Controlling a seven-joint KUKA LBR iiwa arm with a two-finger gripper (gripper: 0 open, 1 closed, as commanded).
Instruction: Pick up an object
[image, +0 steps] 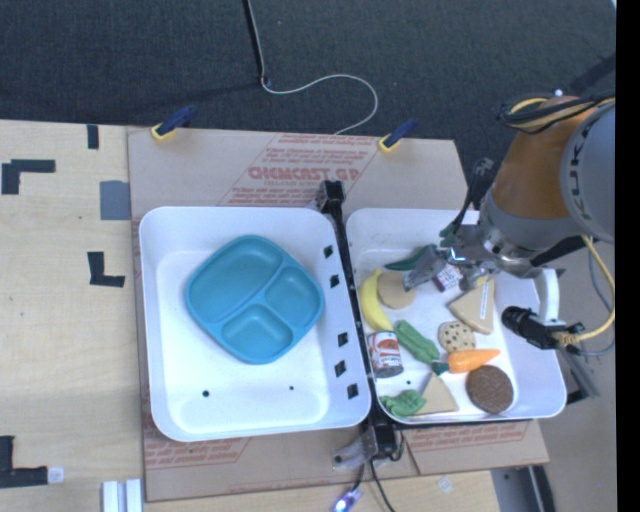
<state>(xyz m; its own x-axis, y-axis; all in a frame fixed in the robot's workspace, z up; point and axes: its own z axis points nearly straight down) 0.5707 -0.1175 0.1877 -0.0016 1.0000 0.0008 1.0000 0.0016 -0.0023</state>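
The right bin (540, 405) holds a heap of toy food. There is a yellow banana (372, 301), a round tan biscuit (396, 293), a green pea pod (417, 341), a small can (386, 354), a chip cookie (455, 334), an orange carrot (472, 359), a brown patty (490, 388), a pale wedge (476, 309) and a green leaf (404, 403). My gripper (434, 268) hangs low over the upper middle of this bin, just right of the biscuit and above the pea pod. Nothing is visibly held in it.
A blue divided plate (255, 297) lies in the left bin (170, 400). A black divider (345, 290) runs between the two bins. The arm's grey and orange body (545, 190) covers the right bin's far right corner. A white cable (320, 85) loops across the dark floor behind.
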